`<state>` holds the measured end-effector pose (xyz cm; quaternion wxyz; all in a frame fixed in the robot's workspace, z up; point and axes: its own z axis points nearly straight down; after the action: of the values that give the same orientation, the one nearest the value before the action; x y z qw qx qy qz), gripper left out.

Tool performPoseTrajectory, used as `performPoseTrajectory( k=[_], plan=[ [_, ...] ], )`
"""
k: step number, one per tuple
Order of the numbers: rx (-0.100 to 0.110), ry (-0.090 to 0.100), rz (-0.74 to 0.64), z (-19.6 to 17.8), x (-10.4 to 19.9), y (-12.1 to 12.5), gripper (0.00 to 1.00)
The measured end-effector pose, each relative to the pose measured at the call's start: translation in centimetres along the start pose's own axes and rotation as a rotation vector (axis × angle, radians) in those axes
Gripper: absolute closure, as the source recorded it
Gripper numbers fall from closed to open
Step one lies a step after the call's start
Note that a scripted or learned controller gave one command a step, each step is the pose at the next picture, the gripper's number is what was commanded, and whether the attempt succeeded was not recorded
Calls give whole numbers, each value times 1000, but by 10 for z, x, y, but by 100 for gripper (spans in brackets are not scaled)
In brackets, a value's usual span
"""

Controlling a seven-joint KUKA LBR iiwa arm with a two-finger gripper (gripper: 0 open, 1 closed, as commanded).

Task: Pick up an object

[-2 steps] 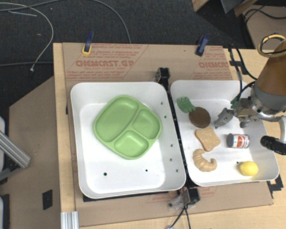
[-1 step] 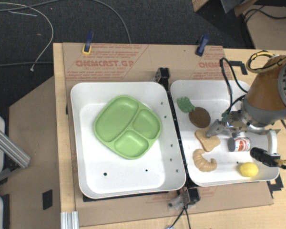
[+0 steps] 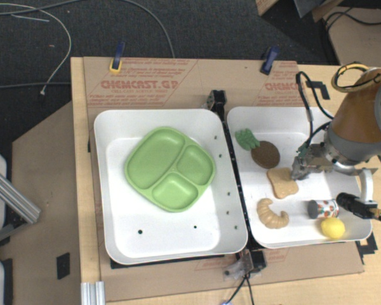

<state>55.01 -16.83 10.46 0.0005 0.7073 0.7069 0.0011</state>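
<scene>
Bench (image 3: 89, 170) covered with brown cardboard, two blue clips at its upper edge. Two shallow white bins side by side on it.

Left bin (image 3: 114, 234), centre-left of frame: holds a green divided plate (image 3: 170, 168) with three compartments, lying flat and turned at an angle, roughly mid-bin. A few small dark specks on the bin floor below and right of the plate.

Right bin (image 3: 267, 116), right of frame: holds several small things.
- Green leafy piece (image 3: 246, 138) at the upper left of the bin, touching a brown oval piece (image 3: 265, 154) just below and right of it.
- Tan flat biscuit-like piece (image 3: 282, 183) near bin centre, just below the brown oval.
- Tan croissant-shaped piece (image 3: 273, 213) lower left of bin, apart from the biscuit.
- Small can (image 3: 322, 208) lying on its side at lower right, with a yellow lemon (image 3: 333, 228) just below it, near the bin's lower right corner.

Arm (image 3: 359, 116) entering from right edge of frame, orange band visible, cables looped above it. Jaws (image 3: 303, 168) low over the right bin, just at the upper right edge of the biscuit-like piece; contact not resolvable. Opening of jaws: cannot tell, tips hidden by wrist body. Nothing seen between them.
</scene>
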Motion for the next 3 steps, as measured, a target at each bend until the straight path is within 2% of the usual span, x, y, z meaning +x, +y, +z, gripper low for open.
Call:
performPoseTrajectory(
  k=[2, 3],
  plan=[
    [-5, -3, -2, -111, 9, 4, 100],
    [3, 2, -6, -120, 69, 2, 100]
  ],
)
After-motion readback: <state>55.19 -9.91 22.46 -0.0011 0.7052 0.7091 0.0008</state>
